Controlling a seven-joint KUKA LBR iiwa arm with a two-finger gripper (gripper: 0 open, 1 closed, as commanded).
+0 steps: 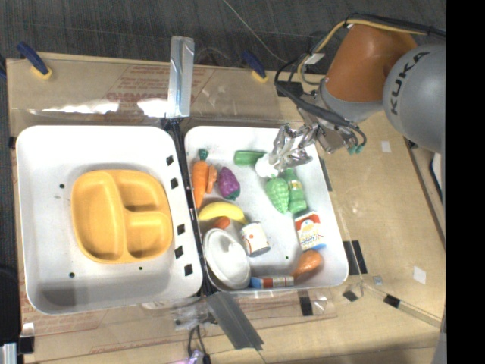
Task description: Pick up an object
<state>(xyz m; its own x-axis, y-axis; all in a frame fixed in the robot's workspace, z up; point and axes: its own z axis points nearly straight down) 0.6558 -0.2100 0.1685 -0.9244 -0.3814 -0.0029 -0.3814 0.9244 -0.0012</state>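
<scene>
Many toys crowd the right bin (327,203); lower the gripper (289,152) squarely at its far edge over the green corn (278,192). Finger state: cannot tell.

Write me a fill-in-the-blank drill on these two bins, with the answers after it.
1. The yellow divided tray lies in the ____ bin of the view.
2. The banana lies just below a ____ carrot.
3. The gripper hangs over the ____ end of the right bin.
4. The white bowl sits near that bin's ____ edge.

Missing words: left; orange; far; near
</scene>
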